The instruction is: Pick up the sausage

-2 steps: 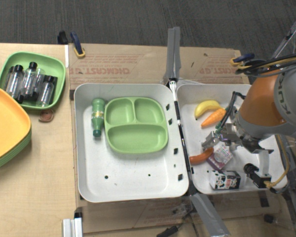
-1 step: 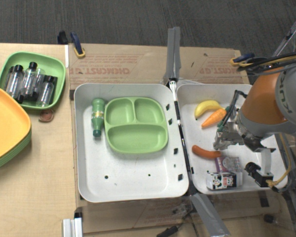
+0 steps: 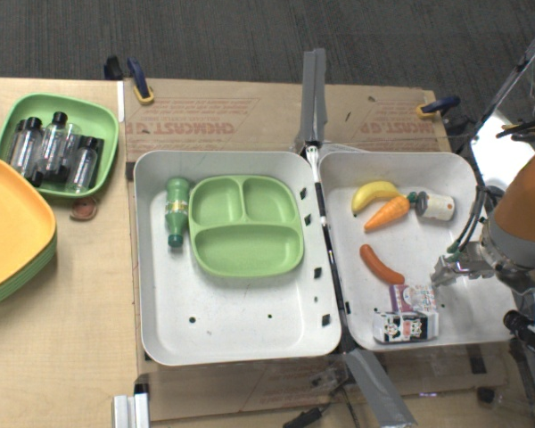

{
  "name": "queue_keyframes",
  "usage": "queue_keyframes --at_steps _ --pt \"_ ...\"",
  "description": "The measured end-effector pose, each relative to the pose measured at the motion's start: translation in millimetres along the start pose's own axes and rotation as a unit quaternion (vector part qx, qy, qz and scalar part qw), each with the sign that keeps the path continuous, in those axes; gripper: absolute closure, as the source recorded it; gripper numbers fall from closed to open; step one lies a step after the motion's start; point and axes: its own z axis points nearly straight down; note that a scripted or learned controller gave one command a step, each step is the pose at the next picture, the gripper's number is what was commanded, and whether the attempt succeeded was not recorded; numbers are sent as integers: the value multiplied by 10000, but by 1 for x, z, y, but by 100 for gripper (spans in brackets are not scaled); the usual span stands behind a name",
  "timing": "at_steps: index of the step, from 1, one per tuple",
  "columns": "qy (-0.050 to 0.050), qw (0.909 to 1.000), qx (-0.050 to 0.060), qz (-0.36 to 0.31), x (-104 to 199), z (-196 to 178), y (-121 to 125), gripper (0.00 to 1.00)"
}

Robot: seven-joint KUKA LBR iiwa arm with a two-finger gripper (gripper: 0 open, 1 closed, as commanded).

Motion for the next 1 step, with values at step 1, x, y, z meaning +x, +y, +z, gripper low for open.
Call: queue_keyframes --at_steps 1 --pt "-8 9979 -2 643 -21 -49 67 100"
